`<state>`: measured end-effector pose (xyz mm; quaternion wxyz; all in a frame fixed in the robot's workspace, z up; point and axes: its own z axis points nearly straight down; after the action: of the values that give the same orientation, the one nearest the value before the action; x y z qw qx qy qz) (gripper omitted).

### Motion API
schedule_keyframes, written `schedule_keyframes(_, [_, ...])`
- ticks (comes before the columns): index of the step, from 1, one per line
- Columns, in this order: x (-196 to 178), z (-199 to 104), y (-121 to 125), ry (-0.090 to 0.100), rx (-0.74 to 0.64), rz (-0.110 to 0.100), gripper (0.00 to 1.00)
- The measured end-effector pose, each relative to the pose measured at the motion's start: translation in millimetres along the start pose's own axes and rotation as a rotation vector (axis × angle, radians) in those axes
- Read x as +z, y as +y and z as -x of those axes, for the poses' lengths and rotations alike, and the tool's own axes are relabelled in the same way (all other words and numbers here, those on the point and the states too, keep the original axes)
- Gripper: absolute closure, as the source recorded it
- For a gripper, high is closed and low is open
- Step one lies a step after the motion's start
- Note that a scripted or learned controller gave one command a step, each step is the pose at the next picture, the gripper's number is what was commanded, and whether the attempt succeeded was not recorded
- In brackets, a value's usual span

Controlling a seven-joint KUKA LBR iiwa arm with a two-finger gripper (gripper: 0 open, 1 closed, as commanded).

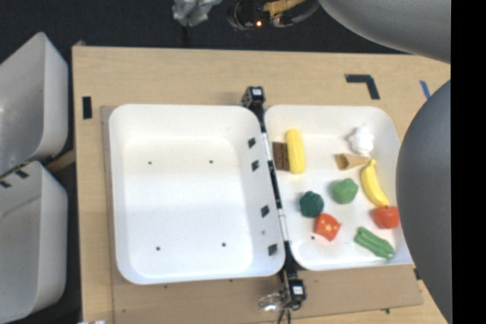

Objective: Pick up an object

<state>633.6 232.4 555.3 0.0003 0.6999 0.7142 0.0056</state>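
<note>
Nearest the camera, two shallow white bins sit side by side on the wooden counter [91,163], joined along a black hinged seam. All the toy food lies in the right bin [334,121].

Closest in it is a green pepper [373,242] by the near rim. Just beyond are a red tomato [386,217] and a red piece [326,227], possibly a strawberry; it is too small to be sure. Farther on are a dark green broccoli [310,203] and a lighter green vegetable [344,190], close together. A banana [372,184] lies lengthwise to their right.

Past these, a yellow corn cob [295,150] lies beside a brown block [279,155] at the seam. A brown cone [349,161] and a white lump [361,139] lie towards the far rim. The left bin [182,193] stands beside it.

Farthest off, beyond the counter's far edge, the gripper [194,10] hangs over dark floor, well apart from every item. It is blurred, so whether it is wide or narrow cannot be told.
</note>
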Motion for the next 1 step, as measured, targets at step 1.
schedule_keyframes(1, [236.3, 11.7, -72.6, -0.014, 0.02, -0.026, 1.0])
